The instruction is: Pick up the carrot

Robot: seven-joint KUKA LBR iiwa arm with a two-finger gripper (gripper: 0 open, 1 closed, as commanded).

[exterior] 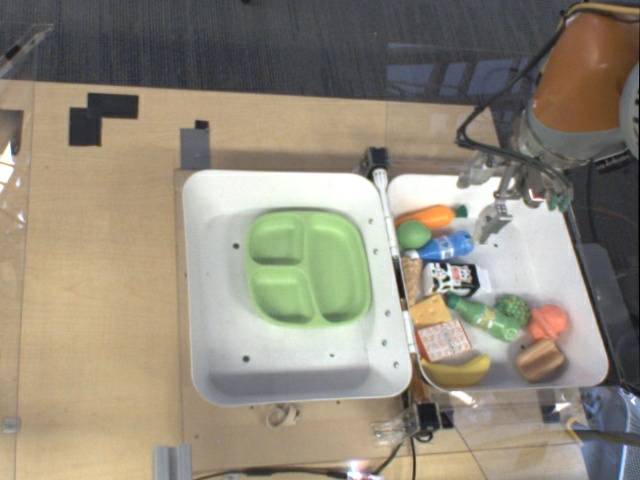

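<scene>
Orange carrot [432, 215] with a green stem end lies in the right bin [560, 268], near that bin's upper left corner, long axis roughly horizontal, stem end pointing right. It touches, or nearly touches, a round green fruit [412, 235] just below and to its left. A blue bottle [447, 247] sits directly under the carrot, beside the green fruit.

Gripper [497, 213] hangs over the right bin's upper edge, to the right of the carrot and apart from it. Its fingers point down and look spread, with nothing between them. Bare white bin floor shows between the fingertips and the carrot's stem end. The grey arm with its orange band [590, 58] enters from the upper right.

Other contents of the right bin: a small black-and-white carton [455, 278] below the blue bottle; a yellow wedge [432, 311] and a printed red-and-white box [443, 341] along the left wall; a banana [456, 370] at the bottom edge; a green bottle [484, 316] lying at a slant; a broccoli-like green piece [514, 308]; an orange-pink round item [548, 320]; a brown item [540, 360] at lower right.

Left bin [210, 268] holds a green divided tray [306, 268] with three compartments, sitting flat near the centre.

Both bins rest side by side on the wooden bench [100, 268].
</scene>
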